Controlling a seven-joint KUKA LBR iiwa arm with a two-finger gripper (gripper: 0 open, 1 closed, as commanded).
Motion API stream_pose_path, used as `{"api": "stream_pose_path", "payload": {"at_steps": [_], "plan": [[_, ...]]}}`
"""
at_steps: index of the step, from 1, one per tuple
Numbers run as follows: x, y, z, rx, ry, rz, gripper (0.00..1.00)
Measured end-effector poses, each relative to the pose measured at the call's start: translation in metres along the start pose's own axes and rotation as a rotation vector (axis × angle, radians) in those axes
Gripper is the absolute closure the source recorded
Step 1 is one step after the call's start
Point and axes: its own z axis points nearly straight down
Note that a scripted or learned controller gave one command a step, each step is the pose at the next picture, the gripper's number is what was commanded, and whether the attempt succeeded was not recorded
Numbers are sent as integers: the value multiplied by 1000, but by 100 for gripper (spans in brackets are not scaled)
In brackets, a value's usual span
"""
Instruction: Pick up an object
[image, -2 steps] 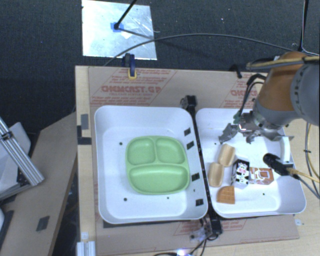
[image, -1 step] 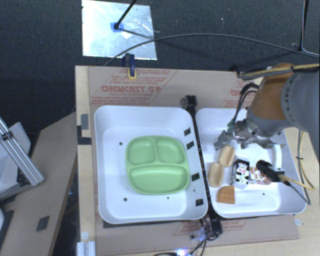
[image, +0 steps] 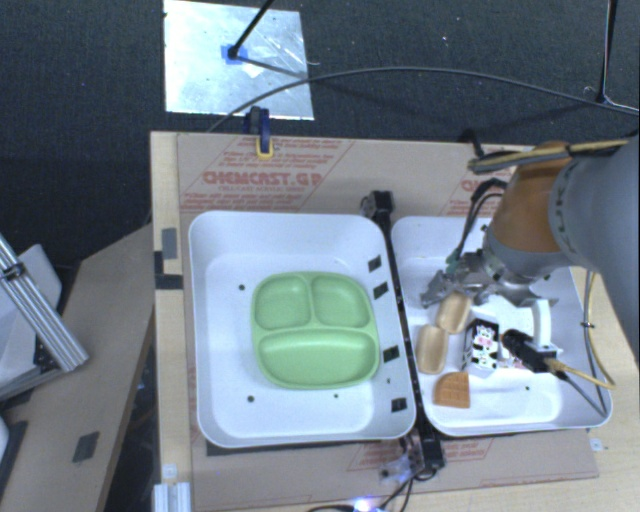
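Observation:
The right bin (image: 560, 400) holds several small things. A tan bread-like piece (image: 453, 314) lies near its middle, and a second pale tan piece (image: 432, 349) lies just below and left of it. An orange-brown wedge (image: 451, 390) sits close to the front wall. A small white object with dark and pink marks (image: 483, 346) lies to the right of the tan pieces. My gripper (image: 447, 287) hangs over the upper end of the first tan piece, right at it or touching it. The grey and orange arm (image: 545, 215) comes in from the right.
The left bin (image: 215, 250) holds a green divided plate (image: 315, 330). A black divider with clips (image: 393, 300) runs between the bins. A shiny metal sheet (image: 235, 60) lies beyond the bench at the back. A metal rail (image: 35, 310) stands at the far left.

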Motion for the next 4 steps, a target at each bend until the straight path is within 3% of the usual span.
{"api": "stream_pose_path", "payload": {"at_steps": [1,4], "plan": [[0,1,-12,-5,-1,1,100],[1,8,-160,-7,-1,-6,100]]}}
